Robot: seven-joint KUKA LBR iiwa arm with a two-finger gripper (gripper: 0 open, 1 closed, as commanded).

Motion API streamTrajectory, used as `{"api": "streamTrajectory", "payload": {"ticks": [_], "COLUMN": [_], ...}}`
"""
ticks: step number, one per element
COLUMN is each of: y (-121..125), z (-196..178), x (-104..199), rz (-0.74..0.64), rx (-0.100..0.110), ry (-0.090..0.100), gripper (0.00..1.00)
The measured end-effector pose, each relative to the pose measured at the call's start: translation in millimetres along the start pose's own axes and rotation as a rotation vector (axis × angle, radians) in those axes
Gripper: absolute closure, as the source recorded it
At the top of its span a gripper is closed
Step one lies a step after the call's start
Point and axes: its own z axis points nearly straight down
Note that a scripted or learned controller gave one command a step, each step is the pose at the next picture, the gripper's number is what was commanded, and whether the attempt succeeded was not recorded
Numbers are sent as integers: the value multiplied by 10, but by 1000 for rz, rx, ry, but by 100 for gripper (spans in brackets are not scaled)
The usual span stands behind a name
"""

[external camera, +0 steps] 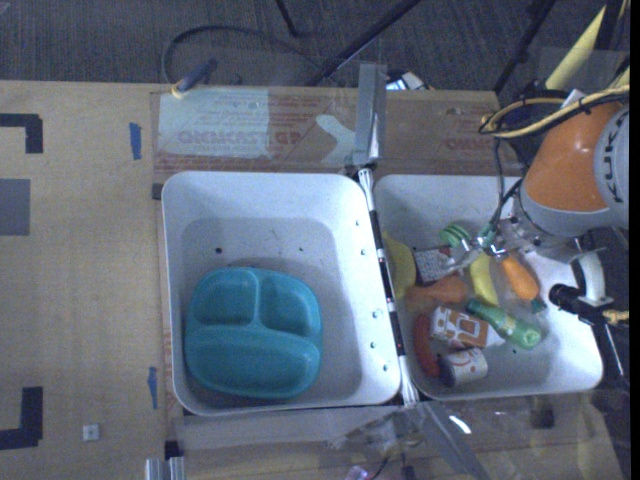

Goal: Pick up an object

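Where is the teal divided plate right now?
The teal divided plate lies in the left bin, toward its near edge, across the divider from the right bin and its small items.

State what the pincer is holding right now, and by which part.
It cannot be told. The pincer is down among the toys in the right bin, near a yellow banana and a carrot, but no item is visibly gripped.

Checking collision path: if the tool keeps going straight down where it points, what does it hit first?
Likely the banana or carrot right under the tool in the right bin; depth is unclear from this view.
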Motion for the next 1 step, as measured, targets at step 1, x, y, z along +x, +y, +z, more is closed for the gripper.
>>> {"api": "streamTrajectory", "payload": {"ticks": [1], "y": [14], "z": [-98], "x": [-24], "rz": [4], "rx": [-6], "ry": [-3], "gripper": [100]}}
